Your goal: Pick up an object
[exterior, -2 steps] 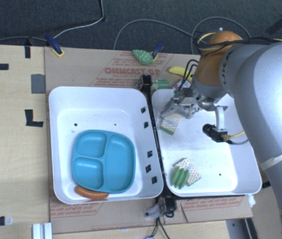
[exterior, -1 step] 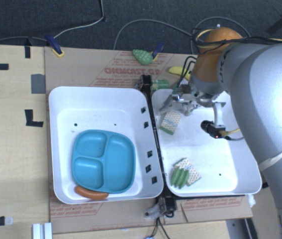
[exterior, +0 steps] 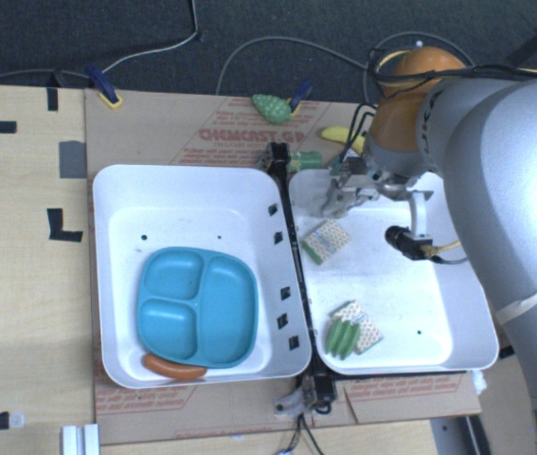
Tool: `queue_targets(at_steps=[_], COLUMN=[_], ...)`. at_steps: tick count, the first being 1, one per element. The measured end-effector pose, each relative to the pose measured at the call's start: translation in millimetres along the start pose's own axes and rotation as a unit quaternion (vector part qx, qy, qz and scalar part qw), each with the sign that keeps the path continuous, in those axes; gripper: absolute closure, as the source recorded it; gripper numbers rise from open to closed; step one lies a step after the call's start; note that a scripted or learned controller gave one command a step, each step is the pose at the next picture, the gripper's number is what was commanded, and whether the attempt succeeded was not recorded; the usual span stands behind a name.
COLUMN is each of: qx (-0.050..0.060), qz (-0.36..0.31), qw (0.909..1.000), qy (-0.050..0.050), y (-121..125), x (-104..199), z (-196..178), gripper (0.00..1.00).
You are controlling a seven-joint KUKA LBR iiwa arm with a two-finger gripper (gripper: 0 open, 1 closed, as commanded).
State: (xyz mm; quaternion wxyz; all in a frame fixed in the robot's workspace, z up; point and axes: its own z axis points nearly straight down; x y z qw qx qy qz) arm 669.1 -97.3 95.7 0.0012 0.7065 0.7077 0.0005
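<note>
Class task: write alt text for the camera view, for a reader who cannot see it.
A grey arm reaches into the right bin, its tool just above a green-and-white packet; a second packet lies nearer the front. The left bin holds a blue tray and an orange sausage.

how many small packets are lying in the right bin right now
2: one packet near the right bin's upper left, just below the claw; another packet toward its lower middle. The arm may hide more.
</note>
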Motion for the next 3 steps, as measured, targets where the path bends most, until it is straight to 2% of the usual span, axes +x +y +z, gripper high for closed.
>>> queue_targets(at_steps=[1,2,3], qx=[0.0,0.0,0.0], qz=[0.0,0.001,0.0], qw=[1.0,1.0,1.0], qy=[0.0,0.0,0.0], y=[0,-43,-43], x=[0,0,0], z=[0,9,0], gripper=[0.0,0.0,1.0])
